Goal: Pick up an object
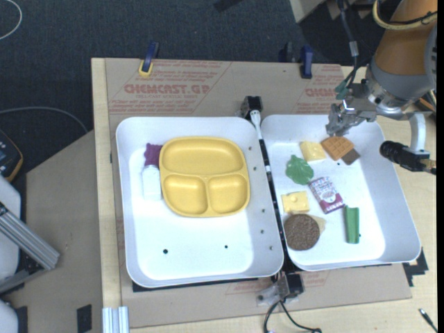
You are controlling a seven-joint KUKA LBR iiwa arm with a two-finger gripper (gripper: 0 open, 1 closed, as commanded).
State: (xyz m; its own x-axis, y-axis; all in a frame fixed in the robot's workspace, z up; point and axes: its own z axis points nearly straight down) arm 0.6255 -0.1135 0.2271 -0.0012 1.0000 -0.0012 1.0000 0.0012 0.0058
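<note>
My gripper (340, 125) hangs over the back of the right bin (395, 220), reaching in from the upper right. Directly below and in front of its tip lies a brown toast slice (338, 147); whether they touch I cannot make out. To the left of the toast sits a pale yellow cheese wedge (312, 150), with a green leafy piece (300, 169) in front of that. A red and white packet (326, 193), a yellow cheese cube (295, 202), a round brown patty (302, 231) and a green stick (352, 225) lie nearer the front.
The left bin (139, 241) holds a yellow divided plate (205, 174), with a purple item (152, 152) and a white bottle (150, 180) against its left side. A raised rim (266, 186) separates the two bins.
</note>
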